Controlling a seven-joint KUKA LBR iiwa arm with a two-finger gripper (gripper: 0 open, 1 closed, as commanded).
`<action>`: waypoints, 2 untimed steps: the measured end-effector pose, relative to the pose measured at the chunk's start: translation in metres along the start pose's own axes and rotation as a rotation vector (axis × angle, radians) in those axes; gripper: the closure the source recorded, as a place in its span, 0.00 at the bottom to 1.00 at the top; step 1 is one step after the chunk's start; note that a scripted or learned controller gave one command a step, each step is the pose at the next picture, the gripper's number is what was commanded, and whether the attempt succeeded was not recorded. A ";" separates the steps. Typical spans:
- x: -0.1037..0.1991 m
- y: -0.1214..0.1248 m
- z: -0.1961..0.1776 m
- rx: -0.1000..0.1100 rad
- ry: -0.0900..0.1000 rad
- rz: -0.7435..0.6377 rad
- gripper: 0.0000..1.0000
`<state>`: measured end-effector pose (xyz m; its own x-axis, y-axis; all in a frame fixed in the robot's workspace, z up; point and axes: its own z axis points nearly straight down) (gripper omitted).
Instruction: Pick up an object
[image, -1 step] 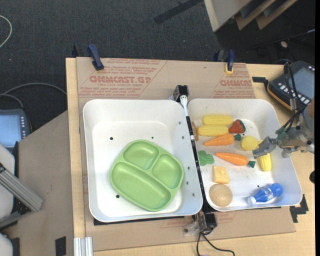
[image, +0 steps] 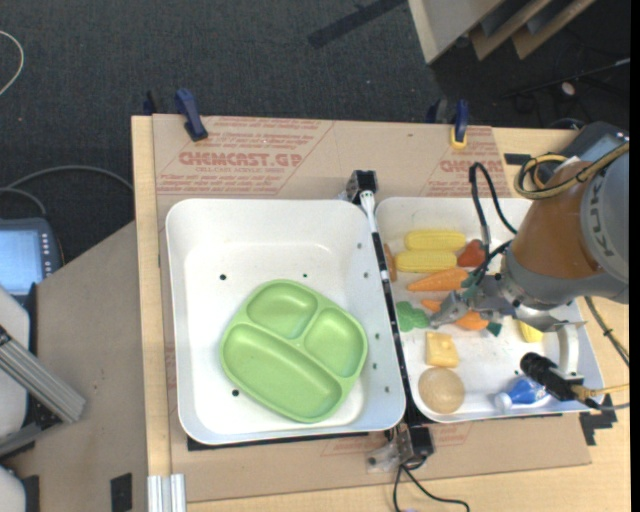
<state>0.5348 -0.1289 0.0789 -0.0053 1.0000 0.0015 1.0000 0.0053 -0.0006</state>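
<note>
— Where is the arm? 
— The grey two-finger gripper hangs low in the right white bin, among an orange plastic carrot and yellow corn cob.

— The jaws? 
— Their state cannot be told. A green compartment plate lies in the left white bin.

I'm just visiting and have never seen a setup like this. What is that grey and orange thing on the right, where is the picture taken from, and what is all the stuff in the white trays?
That is a robot arm, reaching in from the right. Its gripper, a two-fingered claw, is down among the toys in the right bin. One camera looks down at a slant from above the bench. The left bin holds a green divided plate. The right bin holds toy food: a corn cob, a carrot, a yellow block and a round tan piece. I cannot tell whether the gripper grips anything.
</note>
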 end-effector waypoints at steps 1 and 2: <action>-0.004 -0.001 -0.016 -0.003 -0.003 0.006 1.00; 0.072 -0.031 -0.111 -0.009 0.001 -0.003 1.00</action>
